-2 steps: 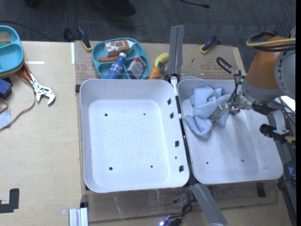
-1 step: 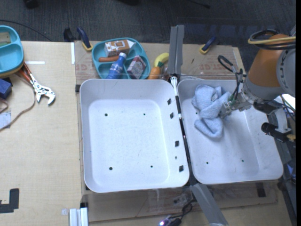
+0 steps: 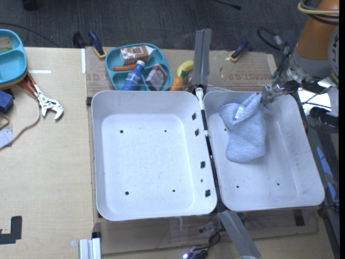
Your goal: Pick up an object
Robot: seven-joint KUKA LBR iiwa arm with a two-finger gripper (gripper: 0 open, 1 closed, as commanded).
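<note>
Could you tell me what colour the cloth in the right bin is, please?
The cloth is light blue, seen clearly in the camera view against the white right bin.

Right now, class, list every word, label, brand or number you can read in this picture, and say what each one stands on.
No text can be read for certain.
Red lettering on the cardboard strip behind the bins: too faint and blurred to read.
Label on the small box in the blue tray: too small to read.
Label on the blue bottle in that tray: too small to read.
The two white bins and the grey cloth carry no print.
</note>
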